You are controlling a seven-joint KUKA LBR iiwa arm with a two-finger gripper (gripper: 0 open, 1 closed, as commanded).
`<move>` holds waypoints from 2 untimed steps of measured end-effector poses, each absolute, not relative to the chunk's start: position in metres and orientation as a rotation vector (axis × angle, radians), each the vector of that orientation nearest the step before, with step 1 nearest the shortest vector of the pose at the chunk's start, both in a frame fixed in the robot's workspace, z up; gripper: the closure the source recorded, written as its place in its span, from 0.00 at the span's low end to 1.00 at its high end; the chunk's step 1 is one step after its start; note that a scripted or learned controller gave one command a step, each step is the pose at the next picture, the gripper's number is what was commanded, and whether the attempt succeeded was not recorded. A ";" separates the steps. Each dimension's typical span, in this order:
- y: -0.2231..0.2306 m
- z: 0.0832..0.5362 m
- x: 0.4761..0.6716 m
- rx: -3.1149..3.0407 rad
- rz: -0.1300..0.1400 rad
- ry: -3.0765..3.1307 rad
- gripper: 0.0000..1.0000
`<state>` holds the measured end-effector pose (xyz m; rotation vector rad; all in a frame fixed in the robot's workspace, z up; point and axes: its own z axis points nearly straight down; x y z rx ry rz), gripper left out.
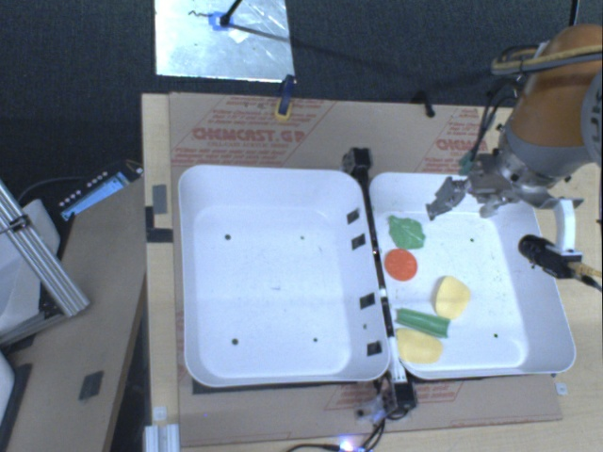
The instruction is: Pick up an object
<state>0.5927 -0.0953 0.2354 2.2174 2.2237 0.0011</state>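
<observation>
The right bin (528, 347) holds several small items along its left side: a green leafy piece (407, 231), a red-orange disc (401, 265), a yellow lump (451, 297), a green stick (423, 323) and another yellow piece (419, 347). My gripper (467, 202) hangs over the bin's upper middle, up and to the right of the green leafy piece. Its two grey fingers stand spread and open, with nothing between them.
The left bin (273, 281) lies beside the right one, with a black divider rail (377, 271) between them. A black fitting on a white bracket (556, 252) sits at the right bin's right rim. A shiny metal sheet (224, 26) lies beyond the bench.
</observation>
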 end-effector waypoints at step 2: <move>-0.024 0.353 0.670 2.199 0.019 2.226 1.00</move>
